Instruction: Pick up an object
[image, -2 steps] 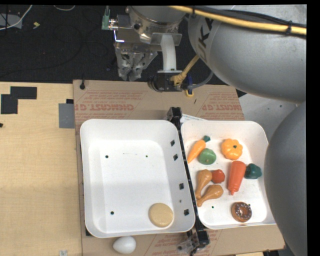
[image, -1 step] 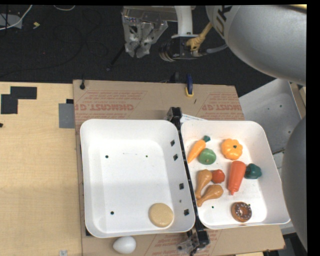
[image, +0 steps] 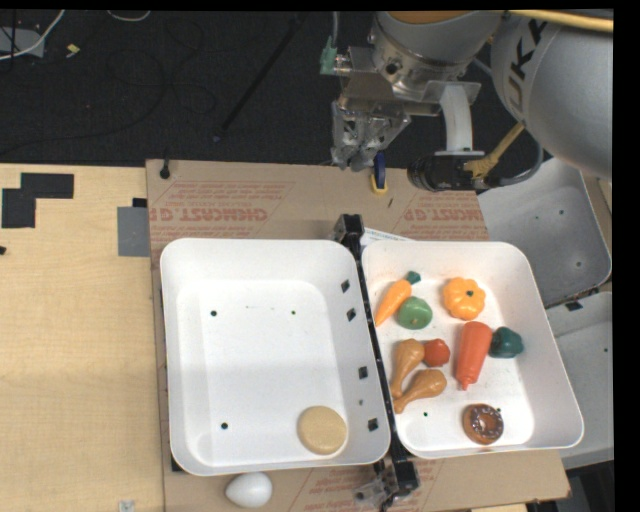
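My gripper (image: 364, 150) hangs high above the bench, behind the far rims of both bins and over the cardboard sheet. It is well clear of every object. The right bin (image: 545, 300) holds an orange carrot (image: 392, 302), a green vegetable (image: 415, 313), a yellow-orange pumpkin (image: 464, 298), a red-orange carrot (image: 472, 352), a dark green piece (image: 506, 343), a red tomato (image: 436, 352), two tan drumsticks (image: 405, 365) (image: 420, 387) and a chocolate donut (image: 484, 424). A beige round biscuit (image: 322, 430) lies in the left bin (image: 185, 330) near its front right corner.
A white egg (image: 248, 490) lies on the cardboard just outside the left bin's front rim. A black divider with clips (image: 362, 330) runs between the bins. The grey arm (image: 560, 70) spans the upper right.
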